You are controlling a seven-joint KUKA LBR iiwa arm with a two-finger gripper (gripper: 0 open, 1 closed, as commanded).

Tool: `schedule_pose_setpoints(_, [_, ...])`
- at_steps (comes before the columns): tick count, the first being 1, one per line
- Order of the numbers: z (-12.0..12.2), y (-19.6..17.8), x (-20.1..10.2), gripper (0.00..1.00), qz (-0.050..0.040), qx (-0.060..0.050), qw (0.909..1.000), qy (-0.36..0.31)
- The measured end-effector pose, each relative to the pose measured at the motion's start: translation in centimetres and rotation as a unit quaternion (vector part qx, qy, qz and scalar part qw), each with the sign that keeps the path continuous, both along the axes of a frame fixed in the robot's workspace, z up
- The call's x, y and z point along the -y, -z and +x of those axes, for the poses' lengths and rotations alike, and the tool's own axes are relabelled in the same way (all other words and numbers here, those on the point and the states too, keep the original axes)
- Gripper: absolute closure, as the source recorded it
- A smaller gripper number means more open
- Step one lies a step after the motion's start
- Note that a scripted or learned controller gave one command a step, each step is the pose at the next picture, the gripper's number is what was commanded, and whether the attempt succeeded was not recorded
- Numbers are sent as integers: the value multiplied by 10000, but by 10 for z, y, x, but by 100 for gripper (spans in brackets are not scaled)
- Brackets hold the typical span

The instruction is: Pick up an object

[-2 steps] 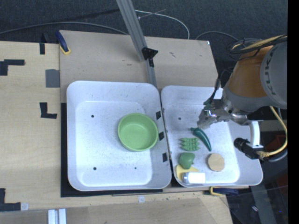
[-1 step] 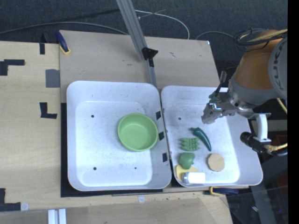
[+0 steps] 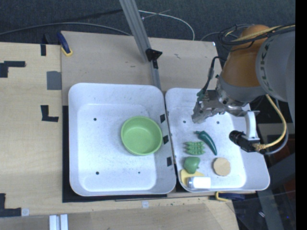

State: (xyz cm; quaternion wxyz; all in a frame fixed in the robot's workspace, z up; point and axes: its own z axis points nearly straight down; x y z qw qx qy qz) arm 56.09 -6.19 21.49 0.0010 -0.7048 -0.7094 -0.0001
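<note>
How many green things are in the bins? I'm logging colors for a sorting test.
4. A green bowl in the left bin; in the right bin, a dark green pepper, a ridged green piece left of it, and a rounded green item below. The arm may hide more.

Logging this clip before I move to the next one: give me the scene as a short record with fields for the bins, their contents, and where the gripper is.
left bin: holds a green bowl
right bin: holds a dark green pepper, a light green ridged item, a round green item, a tan disc, a yellow and white item
gripper: above the right bin's far part, just beyond the pepper
held object: none seen between the fingers
</note>
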Motion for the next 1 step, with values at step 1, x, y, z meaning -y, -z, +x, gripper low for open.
schedule_pose_setpoints(1, [5, 8, -51, 100, 0, -9, 10000, 0])
